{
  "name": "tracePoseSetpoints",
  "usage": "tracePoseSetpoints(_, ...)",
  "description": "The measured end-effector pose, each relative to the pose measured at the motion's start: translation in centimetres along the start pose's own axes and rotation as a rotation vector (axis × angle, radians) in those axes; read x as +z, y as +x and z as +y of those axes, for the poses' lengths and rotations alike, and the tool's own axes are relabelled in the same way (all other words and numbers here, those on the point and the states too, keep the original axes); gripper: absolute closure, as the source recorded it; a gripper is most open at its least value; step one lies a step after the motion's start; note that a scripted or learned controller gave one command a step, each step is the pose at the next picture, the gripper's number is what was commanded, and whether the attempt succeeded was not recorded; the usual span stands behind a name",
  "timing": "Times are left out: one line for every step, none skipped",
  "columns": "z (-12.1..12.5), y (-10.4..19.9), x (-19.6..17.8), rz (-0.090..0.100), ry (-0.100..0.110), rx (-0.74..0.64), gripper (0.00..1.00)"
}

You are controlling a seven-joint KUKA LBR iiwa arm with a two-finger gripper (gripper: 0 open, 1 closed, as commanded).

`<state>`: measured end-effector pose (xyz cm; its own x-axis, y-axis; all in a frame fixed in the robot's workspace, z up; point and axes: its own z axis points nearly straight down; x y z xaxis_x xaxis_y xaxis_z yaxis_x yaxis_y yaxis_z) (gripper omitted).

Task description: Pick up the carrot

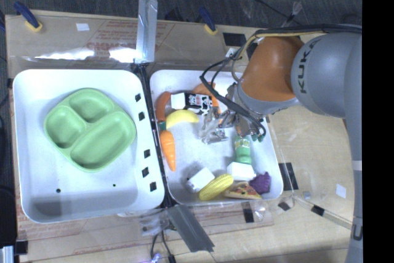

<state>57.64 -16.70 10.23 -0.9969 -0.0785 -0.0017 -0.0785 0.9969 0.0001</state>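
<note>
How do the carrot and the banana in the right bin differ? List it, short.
Colour: the carrot is orange, the banana yellow.
Shape: the carrot is straight and tapers to a point, the banana is curved.
Pose: the carrot lies lengthwise along the bin's left wall, the banana lies crosswise above it.
Shared: both lie in the right bin, apart from the gripper.

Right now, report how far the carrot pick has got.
Done: the gripper is down inside the right bin, among the toys. In hand: nothing visibly; no item shows between its fingers. Left: the carrot lies untouched by the bin's left wall, below the banana, apart from the gripper; reach, grasp and lift remain.
</note>
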Motion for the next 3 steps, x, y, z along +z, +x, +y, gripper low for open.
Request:
tracePoseSetpoints(3.8, 0.4, -5.1, -0.004, 0.001, 0.134, 1.00)
tracePoseSetpoints(3.8, 0.5, -5.0, -0.001, 0.001, 0.134, 0.00)
tracePoseSetpoints(1.8, -4.6, -0.6, 0.000, 0.000, 0.243, 0.00)
